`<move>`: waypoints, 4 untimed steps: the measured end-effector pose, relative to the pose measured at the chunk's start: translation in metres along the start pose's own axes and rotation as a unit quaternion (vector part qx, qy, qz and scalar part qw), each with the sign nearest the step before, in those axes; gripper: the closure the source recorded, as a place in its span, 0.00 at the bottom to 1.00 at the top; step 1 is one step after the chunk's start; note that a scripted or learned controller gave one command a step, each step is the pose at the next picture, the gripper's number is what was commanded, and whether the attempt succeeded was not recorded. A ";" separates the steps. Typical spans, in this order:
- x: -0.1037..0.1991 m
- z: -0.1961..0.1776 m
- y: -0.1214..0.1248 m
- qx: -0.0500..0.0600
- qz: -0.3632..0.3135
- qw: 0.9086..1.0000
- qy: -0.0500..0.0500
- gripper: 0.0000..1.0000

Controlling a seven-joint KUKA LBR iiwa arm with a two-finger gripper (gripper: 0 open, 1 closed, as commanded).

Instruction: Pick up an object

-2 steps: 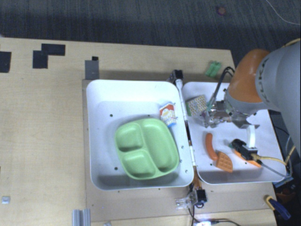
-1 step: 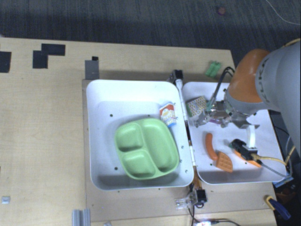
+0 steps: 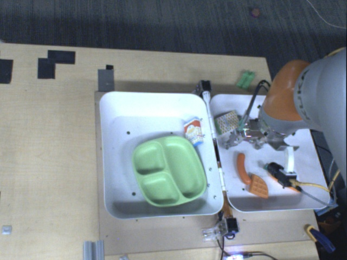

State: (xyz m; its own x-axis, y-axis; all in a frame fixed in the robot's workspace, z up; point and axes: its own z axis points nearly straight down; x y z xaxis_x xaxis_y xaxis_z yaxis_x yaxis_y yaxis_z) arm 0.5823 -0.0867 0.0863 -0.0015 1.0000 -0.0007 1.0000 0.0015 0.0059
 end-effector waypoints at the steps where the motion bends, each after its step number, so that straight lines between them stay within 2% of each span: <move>1: 0.001 -0.012 0.002 -0.003 -0.001 1.000 0.000 1.00; 2: 0.001 -0.012 0.002 -0.003 -0.001 1.000 0.000 0.00; 3: -0.004 0.001 0.024 0.001 -0.002 1.000 0.000 0.00; 4: -0.014 0.001 0.071 0.001 -0.002 1.000 0.000 0.00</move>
